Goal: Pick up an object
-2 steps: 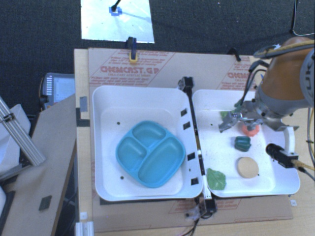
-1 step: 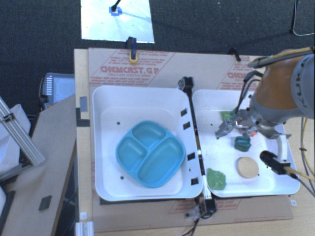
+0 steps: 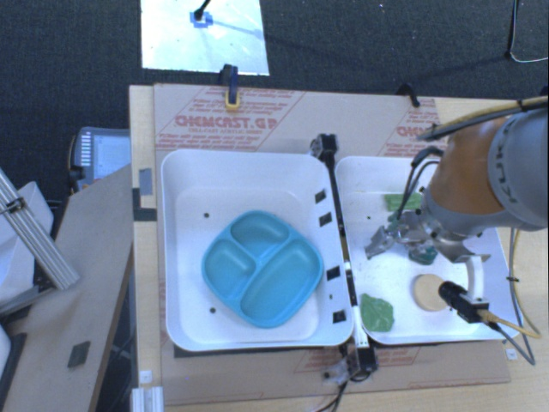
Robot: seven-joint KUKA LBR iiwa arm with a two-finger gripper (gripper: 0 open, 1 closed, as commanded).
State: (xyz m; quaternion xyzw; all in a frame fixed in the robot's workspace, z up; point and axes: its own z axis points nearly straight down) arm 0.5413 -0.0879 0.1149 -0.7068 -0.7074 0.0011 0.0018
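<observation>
The gripper hangs low in the right bin, its metal fingers spread apart, holding nothing. Just below it lies a crinkly green lump; beside that, a flat tan disc.

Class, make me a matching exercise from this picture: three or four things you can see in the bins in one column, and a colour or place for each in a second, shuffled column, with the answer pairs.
Column one:
1. divided plate
2. round disc
3. leafy piece
4. gripper

Column two:
A. tan, in the right bin, toward its front
B. green, in the right bin's front left corner
C. blue, in the left bin
D. over the middle of the right bin

Pairs: 1-C, 2-A, 3-B, 4-D
</observation>
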